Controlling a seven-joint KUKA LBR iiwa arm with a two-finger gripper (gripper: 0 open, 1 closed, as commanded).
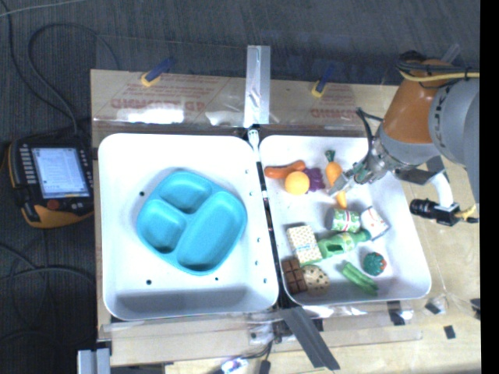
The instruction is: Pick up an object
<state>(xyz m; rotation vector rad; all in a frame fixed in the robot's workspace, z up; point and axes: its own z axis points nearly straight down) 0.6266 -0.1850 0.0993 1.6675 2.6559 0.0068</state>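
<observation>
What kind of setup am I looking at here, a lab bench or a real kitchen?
Most likely a robot lab bench, not a kitchen. Two shallow white bins sit side by side; the right one holds toy food, the left a blue divided tray. A teach pendant and loose cables lie on the floor beside it.

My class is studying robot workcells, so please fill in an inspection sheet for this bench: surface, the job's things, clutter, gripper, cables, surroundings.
Surface: bench with two white bins, left bin and right bin.
Job's things: toy food in the right bin, including an orange ball, a carrot, a green bottle and a waffle block.
Clutter: blue divided tray in the left bin.
Gripper: gripper low over the right bin's back, holding nothing that can be seen.
Cables: black cables on the floor at left.
Surroundings: handheld controller beside the bench; dark carpet.
</observation>
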